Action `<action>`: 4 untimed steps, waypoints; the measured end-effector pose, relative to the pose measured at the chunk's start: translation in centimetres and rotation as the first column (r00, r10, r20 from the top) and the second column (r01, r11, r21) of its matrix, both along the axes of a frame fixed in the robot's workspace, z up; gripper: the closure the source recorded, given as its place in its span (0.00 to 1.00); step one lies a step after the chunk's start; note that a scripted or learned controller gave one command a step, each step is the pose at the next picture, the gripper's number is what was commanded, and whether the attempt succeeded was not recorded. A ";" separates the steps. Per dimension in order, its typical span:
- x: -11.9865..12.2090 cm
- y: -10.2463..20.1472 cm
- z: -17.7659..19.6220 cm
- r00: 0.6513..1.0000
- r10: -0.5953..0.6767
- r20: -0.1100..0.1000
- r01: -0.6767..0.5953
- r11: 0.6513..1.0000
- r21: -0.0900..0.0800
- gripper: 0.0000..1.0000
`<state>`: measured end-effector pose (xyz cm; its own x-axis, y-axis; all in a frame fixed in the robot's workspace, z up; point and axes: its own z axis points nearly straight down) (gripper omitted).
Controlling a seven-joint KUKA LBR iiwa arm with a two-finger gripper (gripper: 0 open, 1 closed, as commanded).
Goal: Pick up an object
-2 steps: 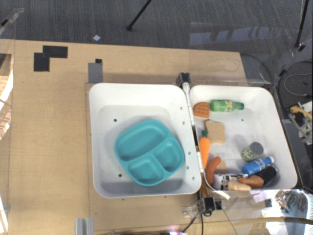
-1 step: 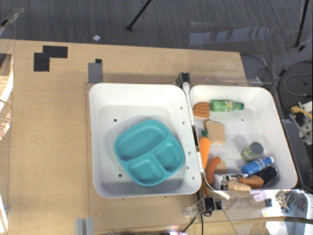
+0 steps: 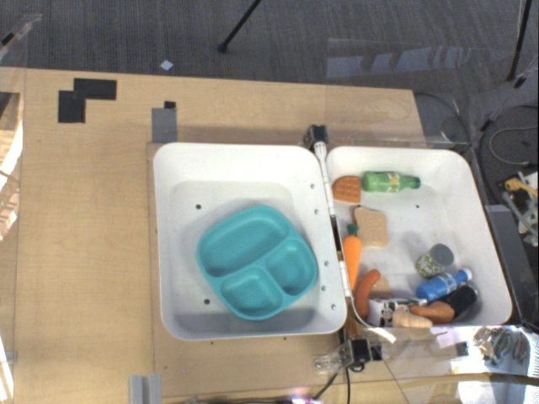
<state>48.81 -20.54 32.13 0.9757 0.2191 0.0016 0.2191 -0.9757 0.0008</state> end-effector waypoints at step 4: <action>0.1 0.0 -1.1 1.000 -0.002 0.001 0.002 1.000 0.000 1.00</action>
